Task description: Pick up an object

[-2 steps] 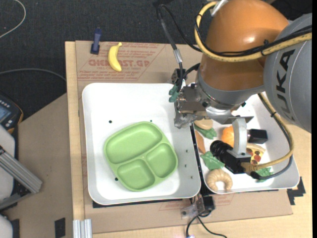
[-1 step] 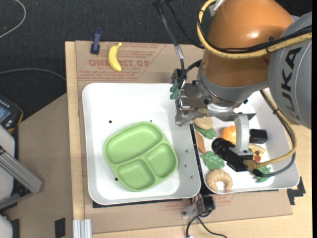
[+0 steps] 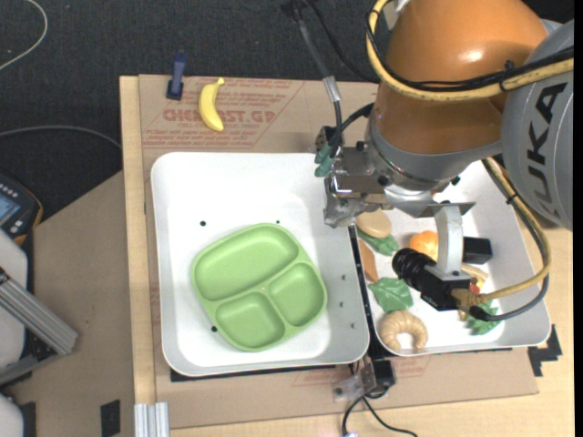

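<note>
My gripper [image 3: 339, 209] hangs over the divider between the two white bins, at the upper left corner of the right bin [image 3: 524, 244]. Just beside and below it lie a beige bread-like piece [image 3: 373, 223], a brown sausage [image 3: 368, 262] and a green leaf [image 3: 383, 243]. Further into the right bin are an orange fruit [image 3: 423, 240], another green leaf [image 3: 392, 292] and a croissant [image 3: 404, 330] at the front. The arm's wrist hides much of this bin. Nothing shows between the gripper and any object.
A green divided plate [image 3: 260, 285] lies in the left bin [image 3: 182, 189]. Outside the bins, on the cardboard at the back left, are a yellow banana [image 3: 212, 104] and a blue clip [image 3: 176, 76]. A small green item [image 3: 484, 313] sits near the right bin's front right.
</note>
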Robot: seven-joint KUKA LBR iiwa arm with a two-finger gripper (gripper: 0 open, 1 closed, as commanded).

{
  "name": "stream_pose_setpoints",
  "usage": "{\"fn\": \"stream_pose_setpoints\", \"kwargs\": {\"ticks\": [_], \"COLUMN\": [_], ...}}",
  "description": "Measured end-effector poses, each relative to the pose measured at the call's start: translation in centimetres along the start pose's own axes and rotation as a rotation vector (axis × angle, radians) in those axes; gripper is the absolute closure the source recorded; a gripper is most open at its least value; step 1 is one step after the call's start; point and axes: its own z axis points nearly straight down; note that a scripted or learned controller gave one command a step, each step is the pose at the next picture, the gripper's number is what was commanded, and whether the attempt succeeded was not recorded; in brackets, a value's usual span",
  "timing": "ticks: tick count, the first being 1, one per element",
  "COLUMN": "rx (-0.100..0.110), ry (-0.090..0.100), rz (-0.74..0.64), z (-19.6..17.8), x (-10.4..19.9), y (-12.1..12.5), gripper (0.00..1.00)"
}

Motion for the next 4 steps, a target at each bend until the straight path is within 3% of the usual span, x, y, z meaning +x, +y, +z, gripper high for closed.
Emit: {"fn": "stream_pose_setpoints", "kwargs": {"ticks": [4], "rx": [-0.007], "ry": [-0.001], "rz": [-0.003], "z": [-4.0], "x": [0.2], "y": [0.2], "gripper": [1.00]}}
